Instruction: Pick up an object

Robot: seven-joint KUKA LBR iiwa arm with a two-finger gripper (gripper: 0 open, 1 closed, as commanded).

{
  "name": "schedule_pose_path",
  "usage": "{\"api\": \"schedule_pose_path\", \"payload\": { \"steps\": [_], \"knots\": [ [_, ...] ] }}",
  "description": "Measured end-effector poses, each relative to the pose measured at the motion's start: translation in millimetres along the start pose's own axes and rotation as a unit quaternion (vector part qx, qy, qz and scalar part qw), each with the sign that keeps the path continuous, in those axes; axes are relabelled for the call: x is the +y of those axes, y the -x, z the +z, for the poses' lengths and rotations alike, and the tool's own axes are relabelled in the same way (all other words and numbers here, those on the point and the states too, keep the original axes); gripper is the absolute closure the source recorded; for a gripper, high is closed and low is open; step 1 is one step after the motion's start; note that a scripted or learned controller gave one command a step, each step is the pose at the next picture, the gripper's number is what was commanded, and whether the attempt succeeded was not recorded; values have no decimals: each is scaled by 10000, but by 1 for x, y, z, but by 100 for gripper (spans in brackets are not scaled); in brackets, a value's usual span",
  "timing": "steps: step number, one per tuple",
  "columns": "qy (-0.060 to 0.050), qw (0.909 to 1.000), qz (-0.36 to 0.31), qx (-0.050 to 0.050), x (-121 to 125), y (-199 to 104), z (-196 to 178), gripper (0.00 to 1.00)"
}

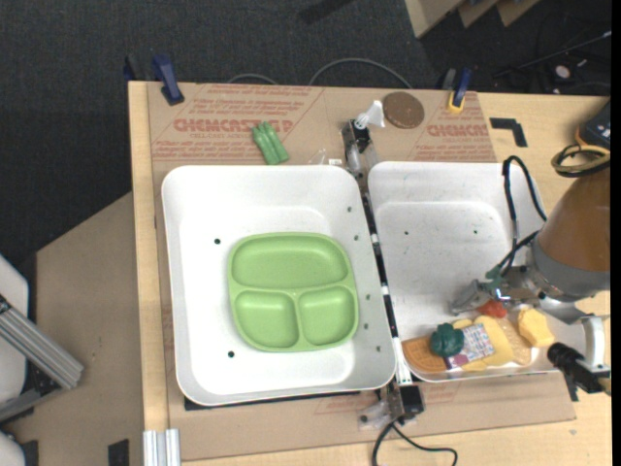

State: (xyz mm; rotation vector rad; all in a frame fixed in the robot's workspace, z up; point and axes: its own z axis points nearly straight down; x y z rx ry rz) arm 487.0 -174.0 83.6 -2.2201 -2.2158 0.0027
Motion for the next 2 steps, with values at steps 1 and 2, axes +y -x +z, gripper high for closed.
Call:
{"api": "schedule_pose_path", "payload": {
  "steps": [1,2],
  "knots": [
    [37,10000,-5,-12,2,0,-12,100],
    [59,10000,-50,-9,12,-101,-106,100]
  ]
}}
